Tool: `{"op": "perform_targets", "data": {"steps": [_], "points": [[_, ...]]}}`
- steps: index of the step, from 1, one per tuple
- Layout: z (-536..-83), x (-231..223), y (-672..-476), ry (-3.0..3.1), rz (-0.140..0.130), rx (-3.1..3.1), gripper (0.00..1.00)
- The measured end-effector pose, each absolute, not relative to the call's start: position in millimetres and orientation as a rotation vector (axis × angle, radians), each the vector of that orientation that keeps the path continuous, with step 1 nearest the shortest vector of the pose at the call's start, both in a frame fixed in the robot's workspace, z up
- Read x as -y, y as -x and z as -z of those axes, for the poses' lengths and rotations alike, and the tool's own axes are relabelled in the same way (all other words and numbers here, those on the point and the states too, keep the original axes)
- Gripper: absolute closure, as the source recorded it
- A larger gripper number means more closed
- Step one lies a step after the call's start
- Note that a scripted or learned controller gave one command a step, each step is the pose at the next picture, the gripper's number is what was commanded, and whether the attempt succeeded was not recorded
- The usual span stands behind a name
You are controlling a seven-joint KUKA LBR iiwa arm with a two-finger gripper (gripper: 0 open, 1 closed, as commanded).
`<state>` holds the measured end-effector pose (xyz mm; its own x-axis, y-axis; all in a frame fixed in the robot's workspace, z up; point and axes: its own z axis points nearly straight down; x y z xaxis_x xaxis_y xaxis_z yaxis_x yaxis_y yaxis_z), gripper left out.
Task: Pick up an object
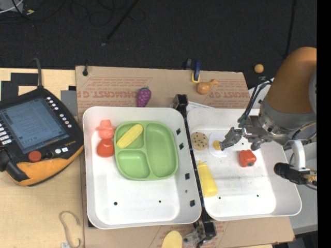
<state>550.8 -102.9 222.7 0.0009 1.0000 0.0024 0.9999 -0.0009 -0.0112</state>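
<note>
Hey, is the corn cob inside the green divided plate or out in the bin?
Inside. The corn cob lies in the upper-left compartment of the green divided plate, which sits in the left bin.

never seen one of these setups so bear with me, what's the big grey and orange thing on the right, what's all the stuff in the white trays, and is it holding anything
It is a robot arm, reaching in from the right. At its end is a two-finger gripper for picking things up. The one camera sits above the bench and looks down at a slant.

Two shallow white bins lie side by side. The left bin holds a green divided plate with a toy corn cob in one compartment, and two red-pink toys beside it. The right bin holds a cookie, a yellow bottle, a red toy and a small yellow piece.

The gripper hovers at that yellow piece. Nothing shows between its fingers, so it seems to hold nothing.
</note>
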Motion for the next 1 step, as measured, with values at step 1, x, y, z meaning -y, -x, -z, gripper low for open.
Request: {"op": "perform_targets", "data": {"steps": [1], "points": [[-226.7, 103.3, -552.7, 2.219, -0.002, 2.219, 0.0]]}}
